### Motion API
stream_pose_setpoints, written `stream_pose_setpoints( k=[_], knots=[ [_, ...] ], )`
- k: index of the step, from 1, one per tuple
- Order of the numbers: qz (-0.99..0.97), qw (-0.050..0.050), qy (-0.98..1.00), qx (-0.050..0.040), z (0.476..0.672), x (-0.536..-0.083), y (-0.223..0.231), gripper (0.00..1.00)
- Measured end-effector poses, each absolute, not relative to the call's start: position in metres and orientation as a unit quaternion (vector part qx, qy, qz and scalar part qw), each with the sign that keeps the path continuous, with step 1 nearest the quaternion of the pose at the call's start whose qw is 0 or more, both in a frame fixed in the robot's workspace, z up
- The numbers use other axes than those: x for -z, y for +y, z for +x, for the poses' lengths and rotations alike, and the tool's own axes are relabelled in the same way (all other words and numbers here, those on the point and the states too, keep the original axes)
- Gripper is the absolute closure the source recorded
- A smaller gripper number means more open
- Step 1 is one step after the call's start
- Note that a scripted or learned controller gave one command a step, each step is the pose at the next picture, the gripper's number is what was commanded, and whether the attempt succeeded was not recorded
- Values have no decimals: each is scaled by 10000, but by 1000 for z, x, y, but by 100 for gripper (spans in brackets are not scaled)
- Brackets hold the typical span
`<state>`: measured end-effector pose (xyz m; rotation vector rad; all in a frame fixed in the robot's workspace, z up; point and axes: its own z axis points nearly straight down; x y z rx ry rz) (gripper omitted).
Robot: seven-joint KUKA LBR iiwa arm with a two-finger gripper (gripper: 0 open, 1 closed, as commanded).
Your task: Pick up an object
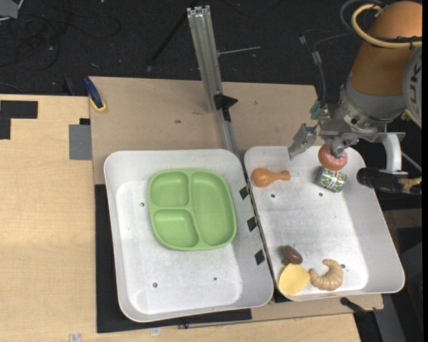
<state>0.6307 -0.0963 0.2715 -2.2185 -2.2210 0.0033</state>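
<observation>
The pincer (326, 142) hangs over the far end of the right bin (384, 248), under the grey wrist and the orange band of the arm (384, 45). One grey finger (300, 142) sticks out to the left and down; the other is hidden behind the wrist parts, so whether the pincer is spread or pressed together cannot be told. Just below it sits a pink ring-shaped thing, like a doughnut (333, 157), and touching that from below is a small green can (332, 180) lying tilted on the bin floor. Whether the doughnut is pinched or merely lies under the pincer cannot be told either.

The right bin holds six things in all. Beside the doughnut and the can, one orange drumstick-shaped toy (268, 177) lies near the bin's far left corner, its thin end pointing right. At the near end there are three more, close together: one small dark brown lump (292, 254), one yellow round piece (294, 280) just below it and touching the bin's near rim, and one tan curled piece like a croissant (327, 274) just to the right of the yellow one.

The left bin (128, 276) holds a single thing: one green plate (192, 209) with three compartments, lying flat toward the far half of the bin.

Both bins rest side by side on the desk (149, 112), and one upright metal post (208, 63) rises behind the gap between them.
</observation>
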Motion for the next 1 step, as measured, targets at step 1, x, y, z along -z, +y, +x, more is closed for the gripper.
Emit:
stream_pose_setpoints(
  k=[1],
  knots=[
    [-7064, 28, -7078, -26, 631, -227, -92, 0]
  ],
)
